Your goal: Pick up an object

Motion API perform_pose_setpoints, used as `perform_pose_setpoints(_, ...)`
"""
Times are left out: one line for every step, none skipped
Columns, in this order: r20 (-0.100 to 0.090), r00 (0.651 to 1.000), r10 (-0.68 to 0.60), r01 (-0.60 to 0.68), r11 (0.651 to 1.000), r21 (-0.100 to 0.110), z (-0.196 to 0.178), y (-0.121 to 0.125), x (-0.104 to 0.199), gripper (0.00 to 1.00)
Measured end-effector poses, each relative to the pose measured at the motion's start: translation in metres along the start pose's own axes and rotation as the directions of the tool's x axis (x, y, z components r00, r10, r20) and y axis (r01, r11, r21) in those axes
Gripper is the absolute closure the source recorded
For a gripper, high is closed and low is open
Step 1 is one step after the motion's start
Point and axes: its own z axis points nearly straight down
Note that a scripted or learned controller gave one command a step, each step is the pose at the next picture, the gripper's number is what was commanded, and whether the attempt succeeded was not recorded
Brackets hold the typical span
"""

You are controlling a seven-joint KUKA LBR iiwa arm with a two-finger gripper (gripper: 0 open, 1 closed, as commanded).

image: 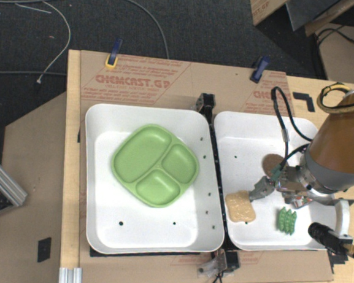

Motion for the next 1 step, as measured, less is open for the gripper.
perform_pose_setpoints(0.002, 1.0, -0.003, 0.003, 1.0, -0.013, -0.0054, 0.003, 0.0001, 0.0)
